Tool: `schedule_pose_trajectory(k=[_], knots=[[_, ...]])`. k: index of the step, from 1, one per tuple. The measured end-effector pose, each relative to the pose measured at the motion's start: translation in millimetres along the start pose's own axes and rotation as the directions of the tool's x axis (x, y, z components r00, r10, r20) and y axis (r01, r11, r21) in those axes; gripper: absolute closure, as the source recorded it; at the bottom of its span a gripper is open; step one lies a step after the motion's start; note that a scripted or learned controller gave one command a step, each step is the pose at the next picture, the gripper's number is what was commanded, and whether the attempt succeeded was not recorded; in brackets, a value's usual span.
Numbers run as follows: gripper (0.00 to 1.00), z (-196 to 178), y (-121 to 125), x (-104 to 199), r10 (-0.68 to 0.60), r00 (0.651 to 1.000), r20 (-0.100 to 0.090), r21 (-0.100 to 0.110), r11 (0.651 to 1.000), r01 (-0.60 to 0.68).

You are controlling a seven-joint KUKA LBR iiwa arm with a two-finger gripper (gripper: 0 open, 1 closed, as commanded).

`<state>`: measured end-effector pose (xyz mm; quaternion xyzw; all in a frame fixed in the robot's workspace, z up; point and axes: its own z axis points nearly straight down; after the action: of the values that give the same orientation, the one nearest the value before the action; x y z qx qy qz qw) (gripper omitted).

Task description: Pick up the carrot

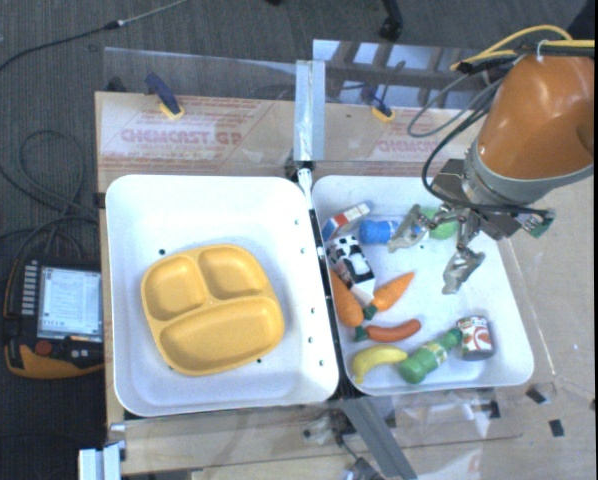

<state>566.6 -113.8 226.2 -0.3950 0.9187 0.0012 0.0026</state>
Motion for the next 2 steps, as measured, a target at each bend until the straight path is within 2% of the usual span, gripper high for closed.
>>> schedule_pose_trajectory(k=[1, 2], knots=[[0.00, 97.1, -28.6, -18.1, -0.098, 0.995, 0.006, 0.013, 0.995, 0.098], [0.00, 83.7, 8.1, 21.0, -0.224, 0.975, -0.005, -0.003, 0.975, 0.224]])
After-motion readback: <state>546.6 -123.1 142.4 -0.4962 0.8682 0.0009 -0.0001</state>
